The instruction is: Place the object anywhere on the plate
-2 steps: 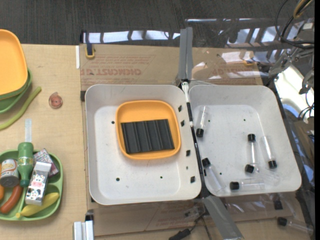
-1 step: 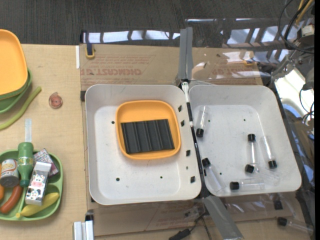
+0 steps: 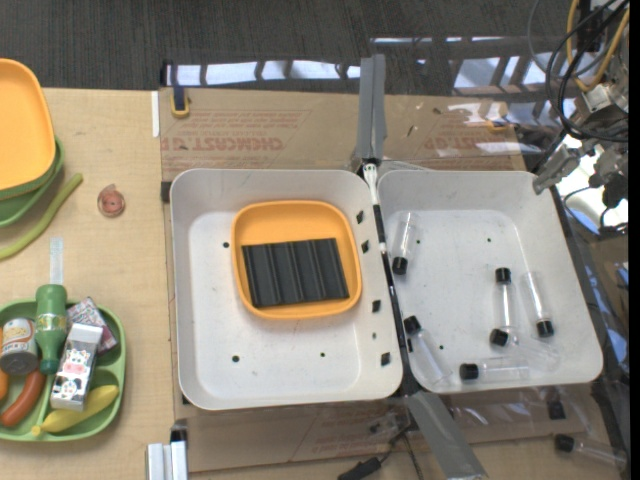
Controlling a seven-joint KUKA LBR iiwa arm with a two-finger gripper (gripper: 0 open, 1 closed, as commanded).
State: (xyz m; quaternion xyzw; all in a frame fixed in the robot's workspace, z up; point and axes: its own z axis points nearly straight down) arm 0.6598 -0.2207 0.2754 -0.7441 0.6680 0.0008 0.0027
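Note:
An orange square plate [image 3: 295, 220] lies in the upper middle of the left white bin [image 3: 205, 358]. A dark grey ribbed rectangular object [image 3: 296, 273] rests flat on the plate, fully inside its rim. Several clear tubes with black caps lie scattered in the right white bin [image 3: 455, 218]: one [image 3: 403, 246] by the left wall, two [image 3: 503, 306] [image 3: 537, 306] side by side at the right, and one [image 3: 495, 370] along the front.
Left of the bins, an orange dish [image 3: 20, 128] is stacked on green ones, a green tray [image 3: 100, 403] holds toy food, and a small pink item [image 3: 111, 201] lies on the bench. Cables and hardware [image 3: 590, 78] crowd the upper right corner.

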